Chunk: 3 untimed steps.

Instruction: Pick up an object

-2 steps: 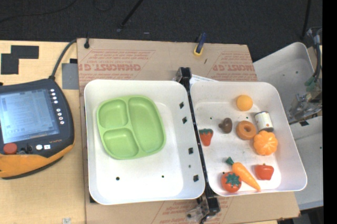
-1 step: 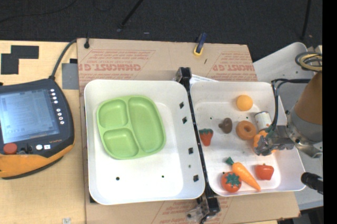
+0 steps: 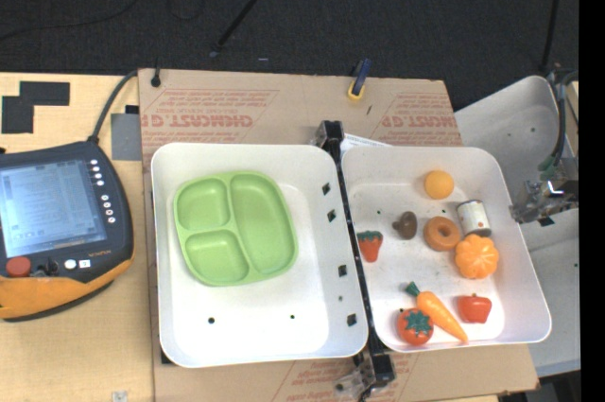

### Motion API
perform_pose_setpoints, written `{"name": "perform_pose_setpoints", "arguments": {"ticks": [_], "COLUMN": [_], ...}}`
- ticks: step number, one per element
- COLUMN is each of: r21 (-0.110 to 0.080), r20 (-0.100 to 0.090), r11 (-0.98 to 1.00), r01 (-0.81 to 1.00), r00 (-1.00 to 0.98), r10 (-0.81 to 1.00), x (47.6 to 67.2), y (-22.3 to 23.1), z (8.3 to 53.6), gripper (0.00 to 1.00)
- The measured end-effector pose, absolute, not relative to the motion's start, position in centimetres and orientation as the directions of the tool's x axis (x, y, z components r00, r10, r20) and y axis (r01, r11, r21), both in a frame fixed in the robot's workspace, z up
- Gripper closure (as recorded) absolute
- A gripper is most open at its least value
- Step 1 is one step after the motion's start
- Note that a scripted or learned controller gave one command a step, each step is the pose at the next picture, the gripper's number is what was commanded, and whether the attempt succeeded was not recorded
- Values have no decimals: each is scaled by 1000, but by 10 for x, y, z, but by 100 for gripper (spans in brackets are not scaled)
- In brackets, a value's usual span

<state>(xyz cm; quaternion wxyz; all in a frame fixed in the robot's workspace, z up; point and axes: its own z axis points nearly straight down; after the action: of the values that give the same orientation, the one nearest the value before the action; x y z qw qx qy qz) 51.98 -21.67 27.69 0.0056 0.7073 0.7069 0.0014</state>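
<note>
**Bench state: gripper at right rim, toys all lying in right bin**

Largest first.
- Cardboard sheet (image 3: 236,112) flat on the bench, under both bins.
- Left bin (image 3: 189,315) holding a green three-compartment plate (image 3: 236,228), set left of the bin's centre.
- Right bin (image 3: 510,296) touching the left bin along a black centre clip strip.
- Teach pendant (image 3: 57,220) at far left, off the cardboard, screen lit.
- Gripper (image 3: 546,194) just outside the right bin's right rim, level with the can. Too small and dark here: cannot tell whether released or clenched. Seen clear of every toy.

Candidate objects, all in the right bin:
- Orange pumpkin (image 3: 475,257) near the right wall, touching or just beside the donut (image 3: 441,233) to its left.
- Carrot (image 3: 440,313) lying at a slant near the front, leaf end up-left, against the tomato (image 3: 414,326).
- Silver can (image 3: 473,217) tilted on its side, just above the pumpkin.
- Orange ball (image 3: 438,184) towards the back, apart from the rest.
- Red pepper (image 3: 475,307) just right of the carrot.
- Strawberry (image 3: 370,245) near the left wall.
- Small brown piece (image 3: 406,224) left of the donut; kind not legible.
</note>
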Motion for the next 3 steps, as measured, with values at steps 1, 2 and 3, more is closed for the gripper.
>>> {"name": "perform_pose_setpoints", "arguments": {"ticks": [1, 2, 3], "r21": [8, -15, 13], "r20": [-4, 7, -9], "r11": [0, 3, -3], "r01": [1000, 1000, 1000], "r00": [0, -3, 3], "r10": [1000, 1000, 1000], "x": [475, 474, 497], "y": [-215, -146, -218], "z": [394, 180, 327], "gripper": [100, 100, 100]}}
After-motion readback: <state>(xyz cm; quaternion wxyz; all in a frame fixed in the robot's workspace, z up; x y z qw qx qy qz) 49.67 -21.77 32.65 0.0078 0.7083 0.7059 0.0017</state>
